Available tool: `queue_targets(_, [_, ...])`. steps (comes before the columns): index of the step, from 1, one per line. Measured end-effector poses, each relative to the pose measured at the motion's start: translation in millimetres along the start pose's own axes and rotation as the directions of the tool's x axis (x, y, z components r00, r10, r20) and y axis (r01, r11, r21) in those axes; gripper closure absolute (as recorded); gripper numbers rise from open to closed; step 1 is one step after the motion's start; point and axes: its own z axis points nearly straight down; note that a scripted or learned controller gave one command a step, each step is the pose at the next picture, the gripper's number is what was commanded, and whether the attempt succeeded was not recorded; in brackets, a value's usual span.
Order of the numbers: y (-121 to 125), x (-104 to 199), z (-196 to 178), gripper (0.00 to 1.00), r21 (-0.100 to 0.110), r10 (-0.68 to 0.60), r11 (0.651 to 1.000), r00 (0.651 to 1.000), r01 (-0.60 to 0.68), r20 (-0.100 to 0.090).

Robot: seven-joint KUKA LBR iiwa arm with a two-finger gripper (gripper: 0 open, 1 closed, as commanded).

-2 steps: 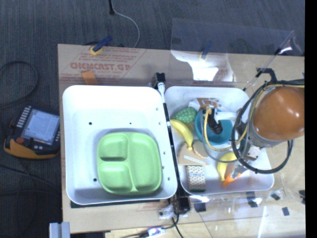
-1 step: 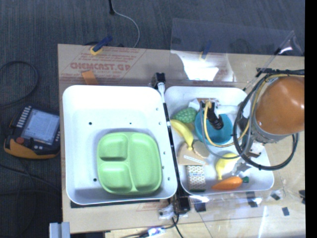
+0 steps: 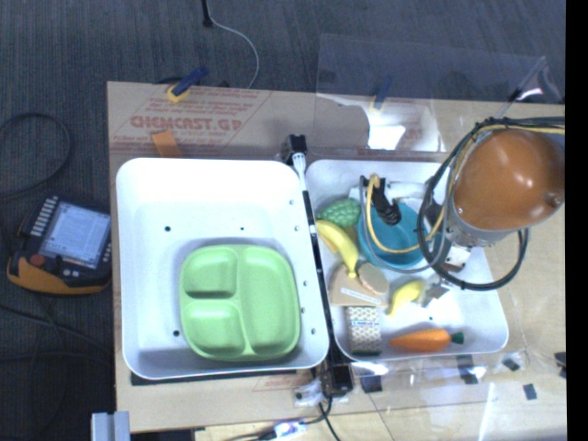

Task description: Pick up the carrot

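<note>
The carrot (image 3: 421,340) lies at the near edge of the right bin (image 3: 491,324), beside a small box (image 3: 365,327). The arm (image 3: 501,184) hangs over the bin's far right. I cannot tell how its tool stands.

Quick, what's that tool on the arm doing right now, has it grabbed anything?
Tool: cannot be told; it hangs over the right bin, and the carrot lies apart from it on the bin floor.

Left bin (image 3: 147,209) holds a divided plate (image 3: 241,301) at its lower centre. Right bin (image 3: 491,324) holds a carrot (image 3: 421,340) along its lower edge, a banana (image 3: 338,243) upper left of it, a bowl (image 3: 395,242) right of the banana.
</note>
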Motion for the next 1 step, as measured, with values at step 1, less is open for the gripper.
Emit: queue_targets(1, [28.8, -4.7, -137.6, 0.0, 0.001, -0.03, 1.0, 1.0, 0.03, -0.006])
